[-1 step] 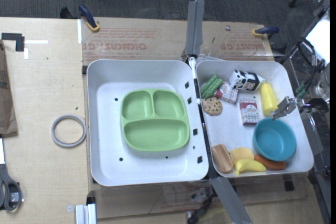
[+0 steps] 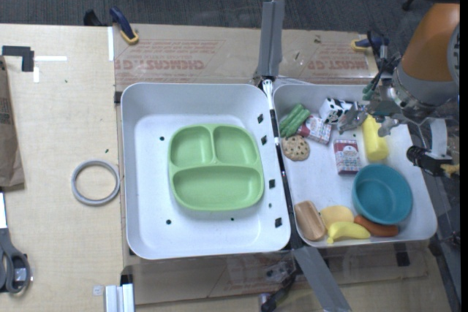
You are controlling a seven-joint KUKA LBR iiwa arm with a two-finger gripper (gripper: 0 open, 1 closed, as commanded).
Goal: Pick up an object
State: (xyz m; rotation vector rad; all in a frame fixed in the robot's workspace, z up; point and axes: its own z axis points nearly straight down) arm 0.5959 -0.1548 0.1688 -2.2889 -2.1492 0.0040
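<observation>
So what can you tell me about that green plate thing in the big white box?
The green plate is a pale green tray with rounded corners, smooth like plastic. Raised ridges split it into three sections: two small ones on the far side and one long one on the near side. All three sections have nothing in them. It lies flat, right way up, roughly in the middle of the left white bin, resting on the bin's floor. Nothing else touches it.

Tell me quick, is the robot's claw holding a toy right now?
Gripper: cannot be told; it sits low at the far end of the right bin, next to the yellow toy, and no toy shows between its fingers.
</observation>
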